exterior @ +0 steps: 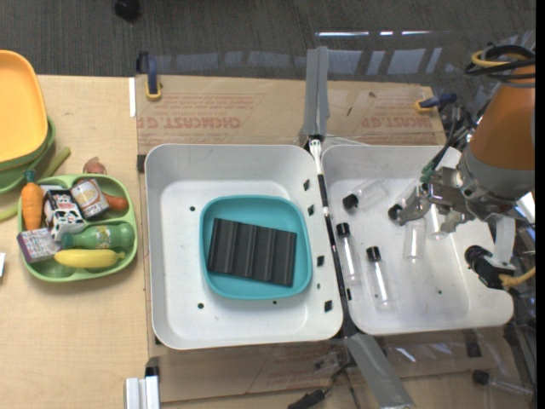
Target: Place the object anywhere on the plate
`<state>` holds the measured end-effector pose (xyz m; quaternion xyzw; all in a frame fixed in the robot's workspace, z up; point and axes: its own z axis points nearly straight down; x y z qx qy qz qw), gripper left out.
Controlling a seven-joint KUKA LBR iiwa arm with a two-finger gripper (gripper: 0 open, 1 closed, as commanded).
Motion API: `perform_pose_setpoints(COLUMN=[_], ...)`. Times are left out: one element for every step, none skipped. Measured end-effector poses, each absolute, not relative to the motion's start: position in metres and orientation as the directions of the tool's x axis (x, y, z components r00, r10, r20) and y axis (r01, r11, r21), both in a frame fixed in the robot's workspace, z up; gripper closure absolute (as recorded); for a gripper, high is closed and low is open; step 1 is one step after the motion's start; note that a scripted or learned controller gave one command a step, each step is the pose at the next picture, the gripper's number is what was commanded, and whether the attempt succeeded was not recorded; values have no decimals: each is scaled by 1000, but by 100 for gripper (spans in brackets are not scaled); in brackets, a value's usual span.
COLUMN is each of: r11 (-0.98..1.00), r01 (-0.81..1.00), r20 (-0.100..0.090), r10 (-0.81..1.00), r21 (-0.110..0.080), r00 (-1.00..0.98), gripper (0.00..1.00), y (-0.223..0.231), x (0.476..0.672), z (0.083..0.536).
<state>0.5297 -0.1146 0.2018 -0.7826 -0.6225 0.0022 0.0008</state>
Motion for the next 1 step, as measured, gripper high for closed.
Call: perform_pose_setpoints(r11=[-225], r01=[974], r20=[-2], r10=[974], r21=[-3], r00=[225], gripper=[0], y=[-115], x=[530], z=[202])
